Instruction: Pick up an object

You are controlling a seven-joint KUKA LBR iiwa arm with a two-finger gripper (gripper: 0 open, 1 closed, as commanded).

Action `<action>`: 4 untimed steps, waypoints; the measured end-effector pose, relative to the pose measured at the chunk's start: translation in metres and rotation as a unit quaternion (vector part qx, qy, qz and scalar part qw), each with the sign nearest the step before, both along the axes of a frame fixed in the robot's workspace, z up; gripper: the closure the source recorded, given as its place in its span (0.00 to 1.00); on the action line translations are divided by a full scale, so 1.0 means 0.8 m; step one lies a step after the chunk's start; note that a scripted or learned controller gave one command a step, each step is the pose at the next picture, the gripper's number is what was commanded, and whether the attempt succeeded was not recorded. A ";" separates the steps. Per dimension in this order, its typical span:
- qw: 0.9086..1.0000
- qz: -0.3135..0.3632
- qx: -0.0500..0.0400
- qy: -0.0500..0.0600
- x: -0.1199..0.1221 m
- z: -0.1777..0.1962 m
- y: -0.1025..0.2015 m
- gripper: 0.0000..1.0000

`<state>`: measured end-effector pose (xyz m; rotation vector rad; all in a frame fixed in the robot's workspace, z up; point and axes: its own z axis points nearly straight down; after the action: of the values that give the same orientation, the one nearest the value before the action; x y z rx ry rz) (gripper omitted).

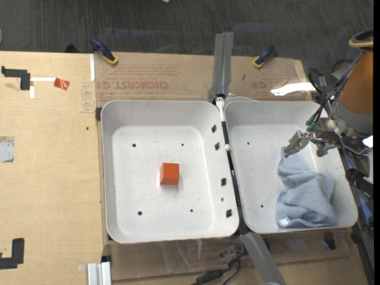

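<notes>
On a cardboard-covered tabletop (47, 159), two shallow white plastic bins sit side by side, the arm's gripper (309, 142) poised over the right bin (261, 177).
A crumpled pale-blue cloth (306, 198) lies just below the gripper; likely soft and light, best pinched at a raised fold. A small orange-red block (170, 174), rigid, rests mid-left bin (124, 159). Gripper's grasp cannot be told.

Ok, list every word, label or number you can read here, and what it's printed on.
Red print on the cardboard sheet behind the bins: it appears reversed and upside down from this view, too blurred to quote.
The orange block, blue cloth and white bins show no readable text.
</notes>
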<state>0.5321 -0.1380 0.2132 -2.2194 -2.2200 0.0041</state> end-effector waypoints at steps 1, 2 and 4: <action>1.000 -0.023 0.000 -0.001 0.028 0.003 -0.024 0.00; 1.000 -0.014 -0.001 -0.002 0.010 0.085 0.001 0.00; 1.000 0.029 0.000 -0.002 -0.058 -0.152 0.026 0.00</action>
<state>0.4859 -0.1175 0.0917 -2.1557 -2.2856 -0.0006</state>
